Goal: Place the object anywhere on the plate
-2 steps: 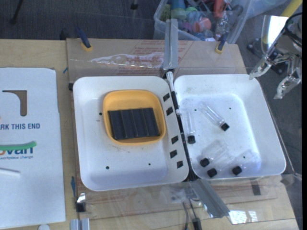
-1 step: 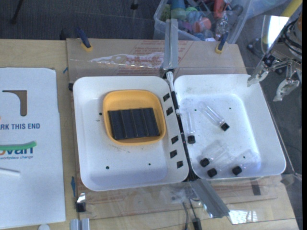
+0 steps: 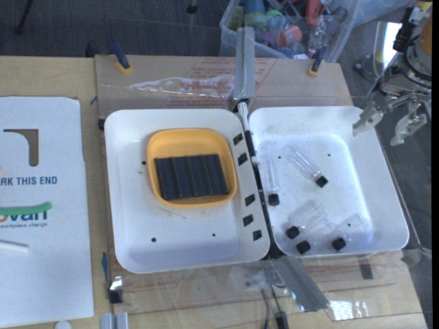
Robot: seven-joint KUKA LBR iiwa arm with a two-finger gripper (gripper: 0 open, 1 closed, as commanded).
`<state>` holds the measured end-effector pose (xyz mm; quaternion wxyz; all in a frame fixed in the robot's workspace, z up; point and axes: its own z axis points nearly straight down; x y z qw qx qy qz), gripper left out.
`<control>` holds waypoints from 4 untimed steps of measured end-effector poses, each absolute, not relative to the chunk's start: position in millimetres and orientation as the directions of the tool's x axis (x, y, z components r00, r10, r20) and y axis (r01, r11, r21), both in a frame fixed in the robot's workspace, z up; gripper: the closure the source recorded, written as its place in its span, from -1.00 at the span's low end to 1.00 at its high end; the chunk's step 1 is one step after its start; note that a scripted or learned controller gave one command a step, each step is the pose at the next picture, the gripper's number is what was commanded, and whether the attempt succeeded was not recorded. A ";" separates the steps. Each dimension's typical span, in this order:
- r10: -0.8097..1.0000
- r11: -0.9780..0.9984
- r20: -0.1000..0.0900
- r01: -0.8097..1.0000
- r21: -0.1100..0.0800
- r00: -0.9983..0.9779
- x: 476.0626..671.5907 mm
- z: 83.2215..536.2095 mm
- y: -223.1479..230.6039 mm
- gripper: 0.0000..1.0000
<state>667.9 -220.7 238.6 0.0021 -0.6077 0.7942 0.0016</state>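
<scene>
The claw point(image 3: 389, 125) is at the right edge of the frame, above the upper right corner of the right bin point(image 3: 384, 184), and its two fingers point(image 3: 365, 119) are spread apart with nothing between them. The left bin point(image 3: 130, 238) holds the yellow plate point(image 3: 159, 146) in its middle, a little toward the top, and on this plate lies a dark ribbed slab point(image 3: 191, 177) that covers most of its flat bottom. In the right bin there are several clear tubes with black caps: one tube point(image 3: 309, 168) lies tilted in the centre of the bin, another tube point(image 3: 270, 180) lies close to the wall between the two bins, and more capped tubes point(image 3: 312, 228) are together near the lower edge of that bin. Both bins stand side by side on the wooden counter point(image 3: 55, 77), and a clear box of coloured things point(image 3: 291, 12) is in the upper part of the frame, behind the bins
</scene>
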 end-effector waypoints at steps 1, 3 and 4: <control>-0.992 0.122 -0.005 -0.992 -0.001 -0.122 668.4 238.0 -219.5 -1.00; -0.999 -0.035 -0.004 -0.999 -0.001 0.035 668.6 236.7 -218.1 -1.00; -0.977 -0.215 -0.006 -0.977 0.000 0.215 668.2 235.5 -207.6 -1.00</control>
